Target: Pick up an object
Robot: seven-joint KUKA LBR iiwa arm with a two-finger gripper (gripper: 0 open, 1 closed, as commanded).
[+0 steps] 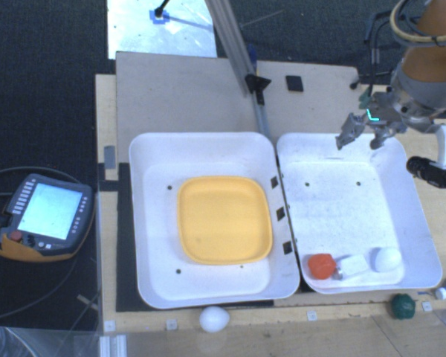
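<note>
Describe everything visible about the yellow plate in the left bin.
The yellow plate is a rounded-square dish with a raised rim and a shallow flat well, matte like plastic. It lies flat and upright, nothing on it, roughly centred on the floor of the left bin. Nothing else touches it.

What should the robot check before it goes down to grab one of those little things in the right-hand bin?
1. Gripper open and holding nothing: ok, its two fingers are spread with nothing between them.
2. Targets in the right white bin: ok, a round orange-red object, a small white block and a white ball lie along its near edge.
3. Room around the targets: not ok, all three lie close together, near the wall.
4. Gripper above a target: not ok, it hangs over the bin's far edge.
5. Path down the bin: ok, bare floor lies between.
6. Yellow square plate out of the way: ok, it sits in the left bin.
</note>
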